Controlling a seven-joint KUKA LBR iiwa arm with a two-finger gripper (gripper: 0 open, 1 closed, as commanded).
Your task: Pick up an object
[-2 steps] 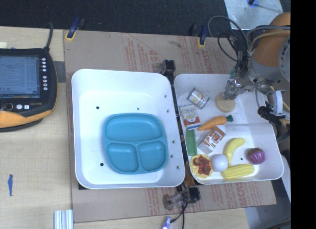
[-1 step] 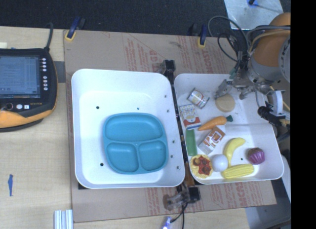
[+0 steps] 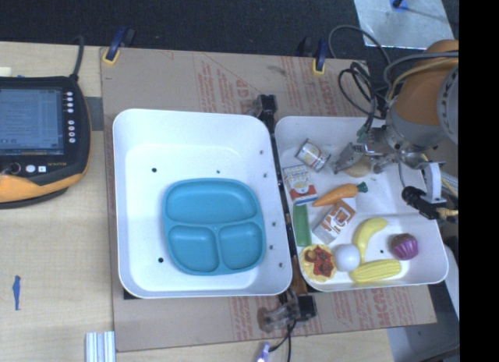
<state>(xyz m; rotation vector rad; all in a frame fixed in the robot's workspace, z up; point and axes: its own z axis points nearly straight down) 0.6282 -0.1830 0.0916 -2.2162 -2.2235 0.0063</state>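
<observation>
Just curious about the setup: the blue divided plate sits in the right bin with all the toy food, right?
Not quite. The camera view shows the blue plate alone in the left bin; the toy food, like the carrot and corn, lies in the right bin.

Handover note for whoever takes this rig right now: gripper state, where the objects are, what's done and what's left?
Gripper: low in the right bin, at its upper part; finger state unclear, nothing seen held.
Objects: all in the right bin: carrot, banana, corn, white egg, small can.
Left bin: blue divided tray.
Done: no pick yet.
Left: grasp and lift one object.
</observation>
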